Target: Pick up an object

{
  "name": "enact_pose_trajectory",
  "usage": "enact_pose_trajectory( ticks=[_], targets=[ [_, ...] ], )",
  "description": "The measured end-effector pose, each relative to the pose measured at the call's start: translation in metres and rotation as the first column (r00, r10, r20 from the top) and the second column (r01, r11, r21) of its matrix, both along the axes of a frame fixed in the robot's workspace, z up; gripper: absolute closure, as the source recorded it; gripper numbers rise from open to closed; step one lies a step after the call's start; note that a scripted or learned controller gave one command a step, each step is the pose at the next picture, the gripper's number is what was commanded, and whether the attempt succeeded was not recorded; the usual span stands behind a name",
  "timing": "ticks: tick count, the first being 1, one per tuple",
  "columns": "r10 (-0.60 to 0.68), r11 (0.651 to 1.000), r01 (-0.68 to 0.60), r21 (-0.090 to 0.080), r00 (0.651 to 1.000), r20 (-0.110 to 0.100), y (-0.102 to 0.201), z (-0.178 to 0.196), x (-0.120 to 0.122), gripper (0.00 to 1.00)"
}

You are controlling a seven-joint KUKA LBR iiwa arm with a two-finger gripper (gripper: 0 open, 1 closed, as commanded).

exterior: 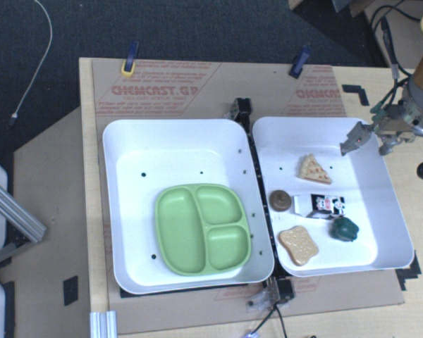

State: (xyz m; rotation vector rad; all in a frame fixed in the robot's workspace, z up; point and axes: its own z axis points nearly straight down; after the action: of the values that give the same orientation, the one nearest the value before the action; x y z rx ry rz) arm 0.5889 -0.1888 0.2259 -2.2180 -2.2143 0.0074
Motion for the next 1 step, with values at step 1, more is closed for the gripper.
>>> enact_pose_trajectory(
  ticks=[1],
  targets=[
    [0.002,1.0,-0.002,-0.002,1.0,0.009,0.0002,0.0044,0.0021,0.0]
  ],
)
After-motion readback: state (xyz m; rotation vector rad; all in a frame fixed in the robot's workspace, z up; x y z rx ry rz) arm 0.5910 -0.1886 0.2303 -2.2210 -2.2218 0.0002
